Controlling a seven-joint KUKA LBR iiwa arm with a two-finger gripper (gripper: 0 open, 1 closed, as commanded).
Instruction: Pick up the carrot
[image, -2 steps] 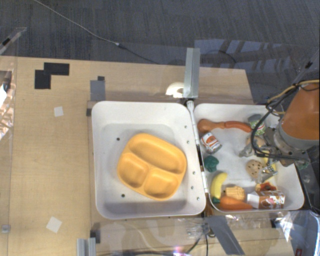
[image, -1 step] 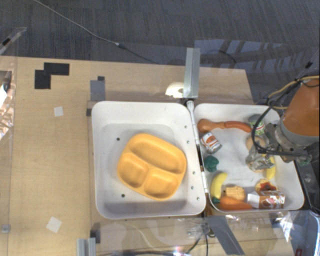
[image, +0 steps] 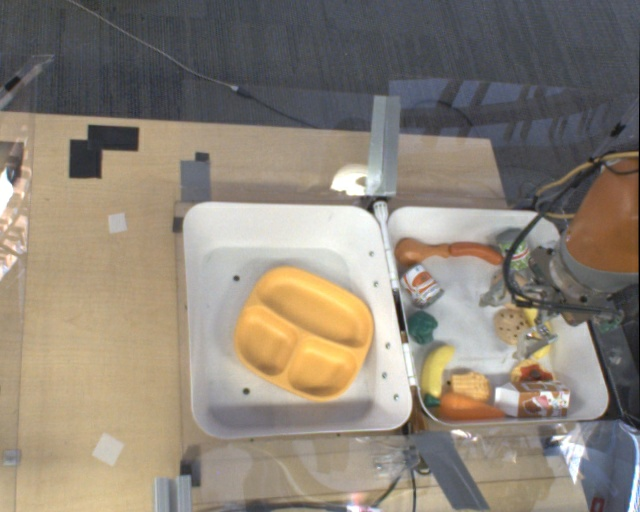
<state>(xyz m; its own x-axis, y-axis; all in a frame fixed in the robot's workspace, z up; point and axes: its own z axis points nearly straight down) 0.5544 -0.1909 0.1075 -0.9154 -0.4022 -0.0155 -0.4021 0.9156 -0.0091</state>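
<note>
At the right bin's (image: 470, 225) near edge: carrot (image: 470, 407) lying flat, beside banana (image: 434, 368) | left bin (image: 210, 300): yellow tray (image: 303, 332) | far right: arm (image: 600, 240) over the bin, jaws' state cannot be told

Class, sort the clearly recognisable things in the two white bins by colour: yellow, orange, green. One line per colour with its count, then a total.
Yellow: 2, the divided plate and the banana
Orange: 1, the carrot
Green: 1, the small green piece
Total: 4
The other small items are too mixed in colour to sort.
</note>
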